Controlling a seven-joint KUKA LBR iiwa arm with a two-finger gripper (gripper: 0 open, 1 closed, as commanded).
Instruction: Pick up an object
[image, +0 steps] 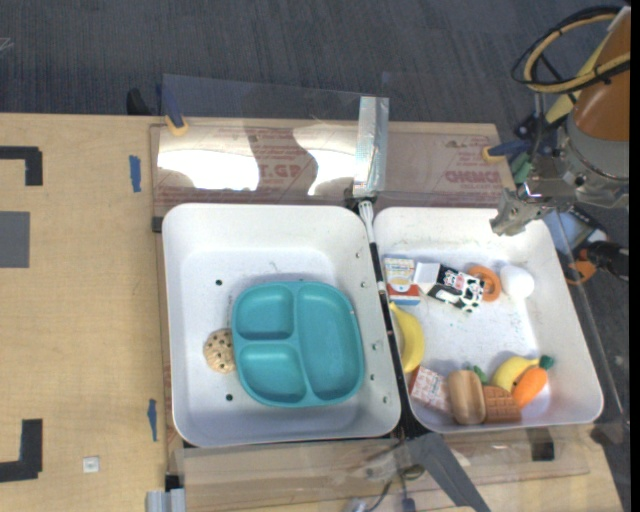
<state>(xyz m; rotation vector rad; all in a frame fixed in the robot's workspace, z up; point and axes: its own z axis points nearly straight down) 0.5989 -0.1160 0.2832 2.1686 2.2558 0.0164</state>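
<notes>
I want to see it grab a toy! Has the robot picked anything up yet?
Not yet. Nothing looks done: the gripper sits at the right bin's far edge, away from the toys. The banana and carrot lie in that bin. Reaching, grabbing and lifting are left.

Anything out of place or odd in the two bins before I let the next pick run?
One oddity: a round speckled cookie lies on the floor of the left white bin, tucked against the teal divided tray rather than in a compartment. The toy food in the right white bin is loosely scattered, nothing spilled or damaged.
</notes>
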